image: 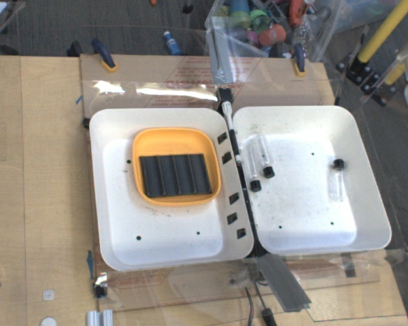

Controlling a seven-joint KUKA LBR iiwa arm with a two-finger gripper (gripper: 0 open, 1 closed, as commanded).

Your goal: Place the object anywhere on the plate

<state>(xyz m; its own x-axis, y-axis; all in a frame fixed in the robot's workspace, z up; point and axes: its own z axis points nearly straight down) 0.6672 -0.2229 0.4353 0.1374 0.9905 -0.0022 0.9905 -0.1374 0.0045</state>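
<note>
An orange square plate (173, 136) sits in the left white bin (122, 236), toward its back. A black ridged slab (175, 175) lies flat on the plate and covers most of its floor. In the right white bin (313, 233), two clear tubes with black caps (257, 160) lie side by side near the left wall. A third clear tube with a black cap (336, 180) lies near that bin's right side.
A row of small black tabs (232, 197) runs along the seam between the bins. A clear box of colourful toys (272, 12) stands behind the bins. Blue clamps (103, 54) hold the bench's back edge.
</note>
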